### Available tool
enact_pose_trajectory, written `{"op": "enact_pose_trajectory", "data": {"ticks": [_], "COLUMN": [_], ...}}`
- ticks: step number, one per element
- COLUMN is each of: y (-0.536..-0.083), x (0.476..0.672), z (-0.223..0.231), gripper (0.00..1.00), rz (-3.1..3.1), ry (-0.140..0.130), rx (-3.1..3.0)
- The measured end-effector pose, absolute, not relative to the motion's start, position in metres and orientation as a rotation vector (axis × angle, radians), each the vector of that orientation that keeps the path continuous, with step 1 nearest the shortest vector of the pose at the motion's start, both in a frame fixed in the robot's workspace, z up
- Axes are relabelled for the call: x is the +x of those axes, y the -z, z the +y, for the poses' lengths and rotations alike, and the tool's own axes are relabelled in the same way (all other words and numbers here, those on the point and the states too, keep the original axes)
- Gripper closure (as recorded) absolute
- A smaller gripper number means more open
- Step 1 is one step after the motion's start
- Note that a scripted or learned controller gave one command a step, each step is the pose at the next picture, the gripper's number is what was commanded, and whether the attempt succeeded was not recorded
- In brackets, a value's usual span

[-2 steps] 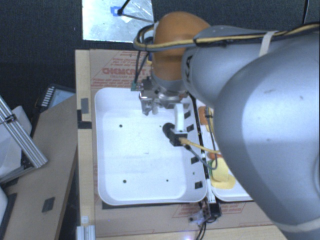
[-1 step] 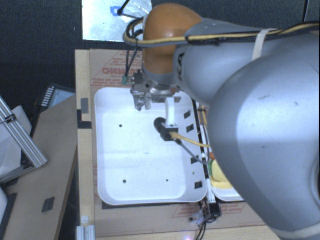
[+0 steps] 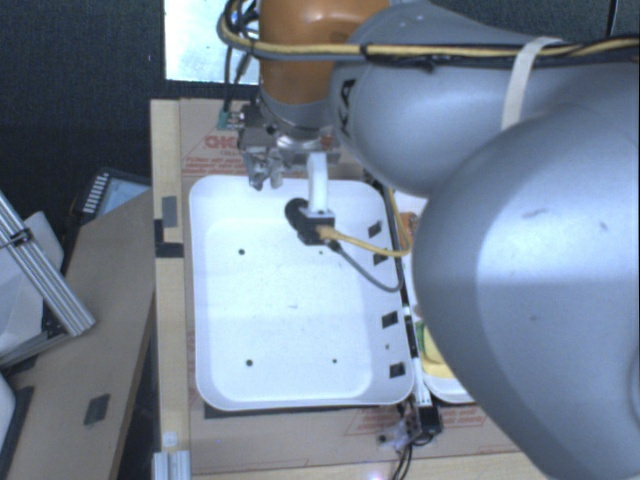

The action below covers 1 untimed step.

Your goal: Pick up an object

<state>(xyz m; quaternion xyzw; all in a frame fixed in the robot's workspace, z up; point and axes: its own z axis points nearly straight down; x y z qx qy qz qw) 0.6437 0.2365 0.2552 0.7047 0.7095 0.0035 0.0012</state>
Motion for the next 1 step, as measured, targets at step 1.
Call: {"op": "enact_pose_trajectory", "data": {"ticks": [1], "y": [-0.1397], "x": [0.6079], "z": [0.2336], "gripper": [1.00], "rz": [2.225], "ry": [0.012], "rx": [2.225]}}
